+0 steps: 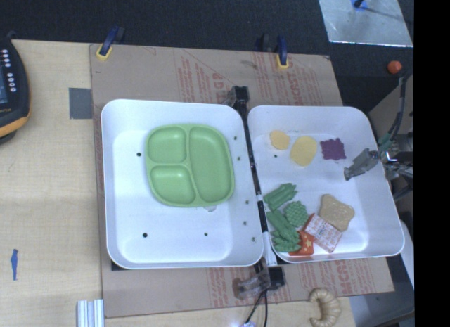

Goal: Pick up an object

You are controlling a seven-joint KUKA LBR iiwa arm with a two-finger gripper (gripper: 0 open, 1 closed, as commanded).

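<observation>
Fingers [360,164] at the right bin's [365,118] right rim, over bare white floor; apart or together, can't tell at this size. Nothing between them. Food pieces sit well left of them: two yellow slices [295,146] and a purple piece [332,149] near the far wall, bread [336,212], a red packet [320,235] and green vegetables [285,216] crowded into the near-left corner. Left bin [119,178] holds a green divided plate [190,164], open floor all around it.

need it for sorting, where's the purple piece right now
The purple piece lies in the right bin, near its far edge, just right of the yellow round piece.
</observation>
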